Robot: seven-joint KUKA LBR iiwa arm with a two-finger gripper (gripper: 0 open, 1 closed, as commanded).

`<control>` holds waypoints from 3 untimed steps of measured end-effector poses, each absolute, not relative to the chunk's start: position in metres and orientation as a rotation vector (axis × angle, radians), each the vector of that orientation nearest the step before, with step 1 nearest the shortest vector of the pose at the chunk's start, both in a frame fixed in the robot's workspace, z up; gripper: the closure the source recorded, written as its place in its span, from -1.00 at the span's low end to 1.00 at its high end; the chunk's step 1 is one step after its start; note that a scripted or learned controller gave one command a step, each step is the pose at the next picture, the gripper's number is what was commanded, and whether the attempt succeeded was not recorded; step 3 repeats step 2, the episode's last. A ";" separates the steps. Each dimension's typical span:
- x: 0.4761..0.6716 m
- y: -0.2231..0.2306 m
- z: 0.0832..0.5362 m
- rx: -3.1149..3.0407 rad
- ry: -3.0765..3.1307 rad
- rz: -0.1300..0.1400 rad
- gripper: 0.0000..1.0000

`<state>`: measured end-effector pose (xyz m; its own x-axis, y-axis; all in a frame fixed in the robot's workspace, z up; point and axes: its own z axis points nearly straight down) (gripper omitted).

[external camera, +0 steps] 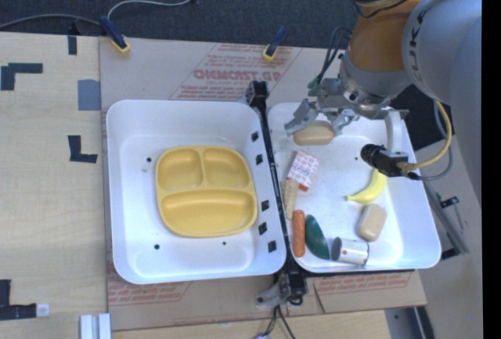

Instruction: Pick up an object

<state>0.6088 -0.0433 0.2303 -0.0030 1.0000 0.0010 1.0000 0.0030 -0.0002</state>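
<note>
A grey-and-orange robot arm's gripper (319, 120) hangs over the right bin (407, 239), jaws clamped on a tan bread roll (313, 135). The roll looks raised, likely just grasped.

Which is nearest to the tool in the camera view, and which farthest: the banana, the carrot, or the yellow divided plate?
From the tool:
1. Banana, right bin, below and right of the tool.
2. Carrot, right bin, near its front left side.
3. Yellow divided plate, in the left bin.
</note>
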 end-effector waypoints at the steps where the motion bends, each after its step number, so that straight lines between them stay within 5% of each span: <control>1: 0.548 -0.069 0.241 -2.221 -2.221 0.002 1.00; 2: 0.521 -0.085 0.251 -2.219 -2.222 0.001 1.00; 3: 0.521 -0.085 0.251 -2.219 -2.222 0.001 1.00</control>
